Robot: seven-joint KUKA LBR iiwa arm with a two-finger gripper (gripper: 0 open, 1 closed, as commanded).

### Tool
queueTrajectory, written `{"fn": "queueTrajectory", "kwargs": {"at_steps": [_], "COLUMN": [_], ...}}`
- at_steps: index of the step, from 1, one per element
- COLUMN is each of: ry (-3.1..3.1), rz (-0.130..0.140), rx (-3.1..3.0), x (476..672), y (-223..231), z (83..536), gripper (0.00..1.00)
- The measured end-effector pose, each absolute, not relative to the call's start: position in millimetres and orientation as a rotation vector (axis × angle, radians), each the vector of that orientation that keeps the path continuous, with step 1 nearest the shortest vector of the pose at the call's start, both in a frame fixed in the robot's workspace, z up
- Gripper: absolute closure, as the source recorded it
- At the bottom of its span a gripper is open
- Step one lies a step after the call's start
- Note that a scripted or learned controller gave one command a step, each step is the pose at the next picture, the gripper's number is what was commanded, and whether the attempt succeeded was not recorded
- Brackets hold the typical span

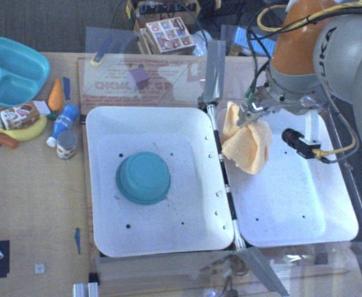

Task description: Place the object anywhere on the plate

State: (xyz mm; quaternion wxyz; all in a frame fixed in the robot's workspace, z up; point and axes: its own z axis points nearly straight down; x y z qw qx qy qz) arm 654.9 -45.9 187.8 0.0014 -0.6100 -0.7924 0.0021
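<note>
A round teal plate [143, 177] lies upside-down-looking in the middle of the left bin [106, 228]. A crumpled yellow cloth [249, 147] hangs over the left edge of the right bin [304, 228], close to the divider between the bins. My gripper [250, 112] is at the cloth's top, its fingers pinched on a fold, and the cloth droops below it. The grey arm with its orange band [298, 23] comes in from the upper right. The plate sits well left of the cloth.
A black connector on a yellow cable [299, 142] dangles over the right bin. On the bench left of the bins lie a blue divided tray [10, 70], a banana [26, 130], a carrot [56, 94], a small bottle [63, 121] and a can [67, 145]. Boxes [165, 34] stand behind.
</note>
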Motion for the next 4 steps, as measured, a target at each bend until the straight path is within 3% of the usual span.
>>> {"fn": "queueTrajectory", "kwargs": {"at_steps": [2,3,4], "ry": [-2.538,-2.538,-2.540], "rz": [0.005,0.004,0.007], "rx": [-1.849,-1.849,-1.847], "x": [591.9,592.0,593.9], "y": [121.6,121.5,122.2], "z": [247.8,248.0,255.0], "gripper": [1.00,0.00,1.00]}}
